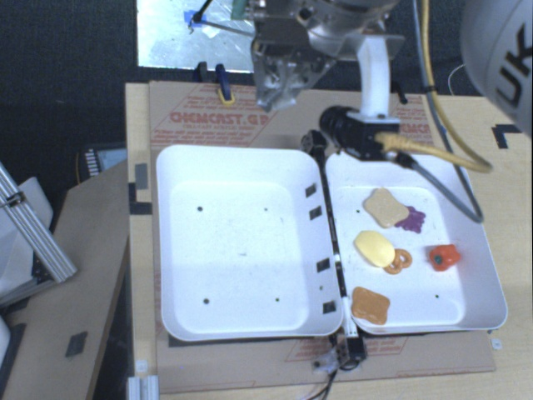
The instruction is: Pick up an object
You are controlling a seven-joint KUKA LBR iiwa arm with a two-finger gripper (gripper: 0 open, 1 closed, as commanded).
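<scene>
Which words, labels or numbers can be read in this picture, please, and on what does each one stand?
"CHEMCAST G", red print on the brown board behind the bins; the letters after it are hidden by the end effector.
"UK", black letters on the grey arm casing at the upper right, cut off by the edge.
Red print on the board's front edge: too small to read.

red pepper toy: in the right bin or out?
In. The red pepper toy lies on the floor of the right bin, near its right wall, apart from the pretzel and the lemon.
</scene>
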